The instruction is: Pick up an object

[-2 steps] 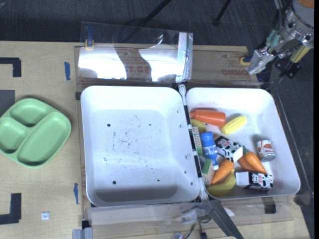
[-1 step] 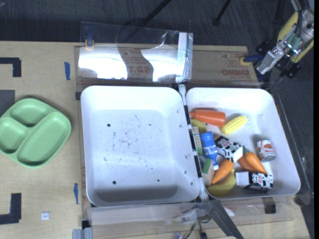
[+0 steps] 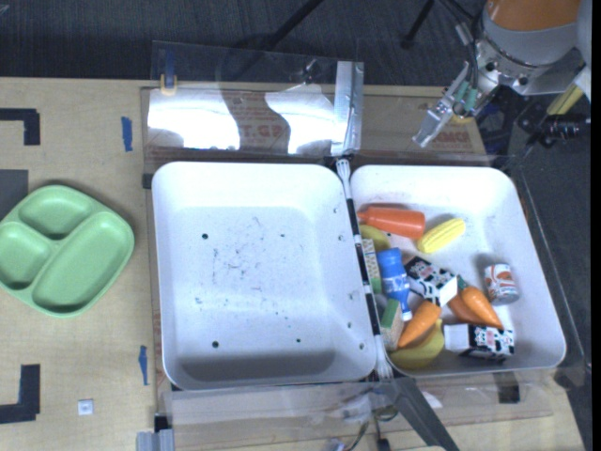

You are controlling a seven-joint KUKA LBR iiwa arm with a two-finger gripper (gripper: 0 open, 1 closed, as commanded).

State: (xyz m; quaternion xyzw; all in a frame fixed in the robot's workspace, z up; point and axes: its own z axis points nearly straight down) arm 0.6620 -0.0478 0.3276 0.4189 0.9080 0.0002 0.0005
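Objects for picking all lie in the right bin (image 3: pixel 526 205), crowded toward its left wall and near edge. Nearest the camera: a black-and-white cow-patterned block (image 3: pixel 481 339) by the near right corner, and to its left a yellow-green round piece (image 3: pixel 423 349) half under a toy carrot (image 3: pixel 420 322). A second toy carrot (image 3: pixel 472 303) lies just beyond the block, point toward the right. Small can with a red-and-white label (image 3: pixel 500 282) stands near the right wall, apart from the pile. Middle of the heap — a blue tube-like item (image 3: pixel 392 275) lying lengthwise beside the left wall, with a black-and-white patterned piece (image 3: pixel 428 277) touching it on the right. Farther back, a yellow corn cob (image 3: pixel 441 235) tilted, and just left of it an orange sausage-shaped toy (image 3: pixel 392 220) lying crosswise. The far part of this bin is bare white.

Left bin (image 3: pixel 188 195) sits alongside, sharing the centre divider. Green divided plate (image 3: pixel 61 249) rests on the bench well to the left of both bins.

Beyond the bins — the gripper (image 3: pixel 434 127) hangs above the far right bench edge, outside the right bin, well clear of every toy. Its fingers angle down to the left; I cannot tell whether they are spread or closed, and nothing shows between them. Grey arm with orange band (image 3: pixel 531 7) rises to the upper right.
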